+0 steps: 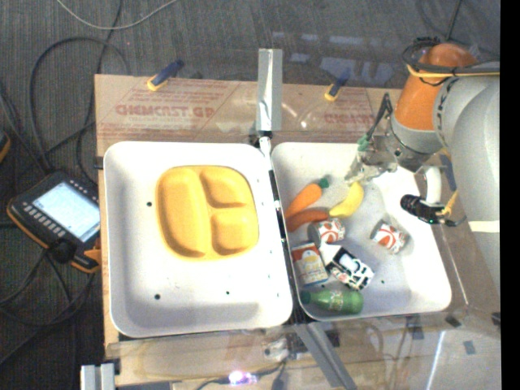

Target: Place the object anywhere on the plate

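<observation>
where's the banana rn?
In the right bin, near its upper middle: the banana lies just right of the carrot, directly below the claw.

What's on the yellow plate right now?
Nothing lies on the yellow plate; its compartments look bare. The carrot, banana and other items sit in the right bin.
</observation>
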`<action>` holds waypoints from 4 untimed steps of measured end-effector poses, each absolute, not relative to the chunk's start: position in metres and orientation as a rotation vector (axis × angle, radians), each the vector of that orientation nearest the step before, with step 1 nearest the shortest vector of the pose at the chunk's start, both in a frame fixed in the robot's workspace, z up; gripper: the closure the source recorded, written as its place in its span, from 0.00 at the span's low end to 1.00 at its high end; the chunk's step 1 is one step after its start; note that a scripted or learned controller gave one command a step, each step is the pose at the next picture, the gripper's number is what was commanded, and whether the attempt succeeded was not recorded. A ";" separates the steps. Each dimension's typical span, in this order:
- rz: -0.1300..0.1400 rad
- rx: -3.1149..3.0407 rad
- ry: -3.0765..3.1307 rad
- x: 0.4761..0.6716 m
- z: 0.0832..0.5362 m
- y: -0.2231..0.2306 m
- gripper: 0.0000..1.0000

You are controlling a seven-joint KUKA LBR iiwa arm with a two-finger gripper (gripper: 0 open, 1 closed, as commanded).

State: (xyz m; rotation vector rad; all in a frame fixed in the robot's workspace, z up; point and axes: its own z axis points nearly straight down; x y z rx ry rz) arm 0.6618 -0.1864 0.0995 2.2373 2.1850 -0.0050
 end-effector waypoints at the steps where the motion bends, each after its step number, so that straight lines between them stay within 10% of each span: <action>1: -0.002 2.417 2.009 0.666 0.160 -0.100 1.00; 3: -0.003 2.410 2.016 0.668 0.234 -0.005 1.00; 4: -0.006 2.329 2.105 0.652 0.262 -0.035 1.00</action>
